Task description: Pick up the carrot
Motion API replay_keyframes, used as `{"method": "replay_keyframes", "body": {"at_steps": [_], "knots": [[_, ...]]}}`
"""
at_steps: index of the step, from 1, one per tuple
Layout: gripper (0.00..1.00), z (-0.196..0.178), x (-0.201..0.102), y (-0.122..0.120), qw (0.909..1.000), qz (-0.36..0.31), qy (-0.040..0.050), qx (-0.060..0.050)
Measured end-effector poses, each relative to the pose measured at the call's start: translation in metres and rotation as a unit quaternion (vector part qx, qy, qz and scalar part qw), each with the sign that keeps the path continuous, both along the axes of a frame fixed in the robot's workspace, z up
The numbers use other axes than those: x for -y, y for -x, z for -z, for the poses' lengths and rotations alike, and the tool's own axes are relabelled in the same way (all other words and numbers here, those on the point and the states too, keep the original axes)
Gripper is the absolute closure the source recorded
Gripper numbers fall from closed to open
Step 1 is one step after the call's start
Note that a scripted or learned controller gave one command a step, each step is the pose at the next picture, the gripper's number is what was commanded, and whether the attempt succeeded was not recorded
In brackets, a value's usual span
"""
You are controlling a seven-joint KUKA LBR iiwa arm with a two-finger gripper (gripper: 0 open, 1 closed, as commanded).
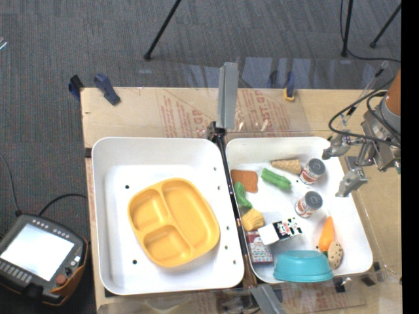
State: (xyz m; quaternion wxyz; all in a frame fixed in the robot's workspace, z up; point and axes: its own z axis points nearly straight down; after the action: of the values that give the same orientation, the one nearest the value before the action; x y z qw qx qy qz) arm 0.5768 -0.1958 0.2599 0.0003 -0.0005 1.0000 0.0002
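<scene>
Two white bins sit side by side on the bench: the left bin [108, 175] bears a yellow divided plate [173, 221], and the right bin [262, 148] holds a scatter of toy food. The carrot [326, 234], orange and tapered, lies near the right bin's right wall, just above a speckled cookie [335, 254] and beside the teal bowl [302, 267]; two small cans [309, 203] stand up and to its left. The gripper [351, 165] hangs over the right bin's upper right corner, apart from the carrot and with nothing between its fingers; they appear spread, though the slanted view makes this hard to confirm. Judged from this layout, no part of the pick is done: the carrot rests untouched in the bin. What is left is the whole sequence of moving over the carrot, descending, closing on it and lifting.
</scene>
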Motion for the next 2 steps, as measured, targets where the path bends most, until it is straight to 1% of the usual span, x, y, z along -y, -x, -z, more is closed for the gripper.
{"method": "replay_keyframes", "body": {"at_steps": [1, 2], "knots": [[0.00, 0.124, 0.012, 0.041, 1.0000, -0.004, 0.0012, 0.006], [0.00, 0.139, 0.009, 0.058, 0.9997, 0.000, 0.0060, 0.023]]}}
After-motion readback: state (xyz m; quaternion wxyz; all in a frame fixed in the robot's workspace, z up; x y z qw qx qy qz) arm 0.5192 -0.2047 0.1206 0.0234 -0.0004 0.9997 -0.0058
